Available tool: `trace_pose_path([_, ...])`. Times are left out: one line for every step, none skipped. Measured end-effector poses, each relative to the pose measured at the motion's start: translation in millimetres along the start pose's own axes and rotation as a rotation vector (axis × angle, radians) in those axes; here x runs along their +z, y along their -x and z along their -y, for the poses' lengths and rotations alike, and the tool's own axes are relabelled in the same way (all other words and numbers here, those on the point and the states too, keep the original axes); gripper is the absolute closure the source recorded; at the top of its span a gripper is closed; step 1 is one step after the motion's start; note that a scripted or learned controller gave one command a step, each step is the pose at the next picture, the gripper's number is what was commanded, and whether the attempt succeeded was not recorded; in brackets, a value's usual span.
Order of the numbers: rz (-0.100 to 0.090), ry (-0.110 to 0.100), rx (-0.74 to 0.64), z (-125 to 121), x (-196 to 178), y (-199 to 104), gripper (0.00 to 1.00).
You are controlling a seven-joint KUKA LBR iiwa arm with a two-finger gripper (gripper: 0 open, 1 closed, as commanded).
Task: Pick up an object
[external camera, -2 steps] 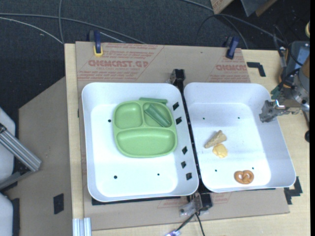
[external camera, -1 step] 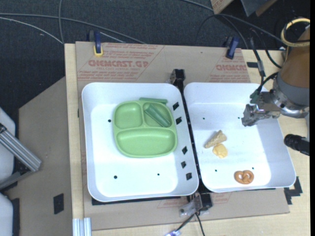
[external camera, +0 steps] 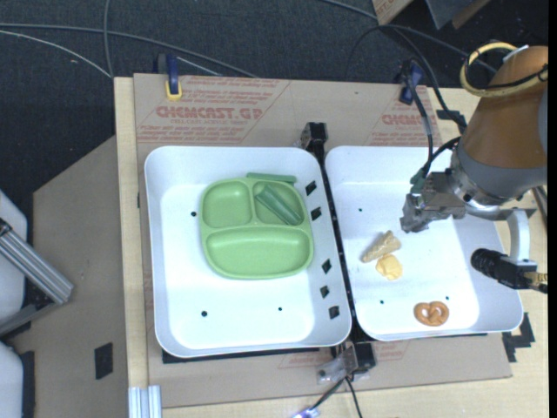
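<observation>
Hovering over the right bin (external camera: 487, 172), my gripper (external camera: 416, 219) grasps nothing I can see. The beige wedge (external camera: 381, 246) lies just beside it, down-left, long axis slanting toward it.

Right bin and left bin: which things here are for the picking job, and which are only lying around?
For the job:
- gripper, above the right bin
- beige wedge-shaped piece
- yellow lump
- pretzel

Lying about:
- green divided plate in the left bin
- green piece in the plate's upper right compartment
- blue clamps on the board
</observation>
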State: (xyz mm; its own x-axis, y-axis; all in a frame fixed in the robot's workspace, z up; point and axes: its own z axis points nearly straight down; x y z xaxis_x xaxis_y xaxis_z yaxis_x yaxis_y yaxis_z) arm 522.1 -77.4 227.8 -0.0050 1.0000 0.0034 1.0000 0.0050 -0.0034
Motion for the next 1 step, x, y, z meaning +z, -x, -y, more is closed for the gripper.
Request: trace_pose_path([0.000,-0.001,-0.001,4.8,10.4,-56.3,1.00])
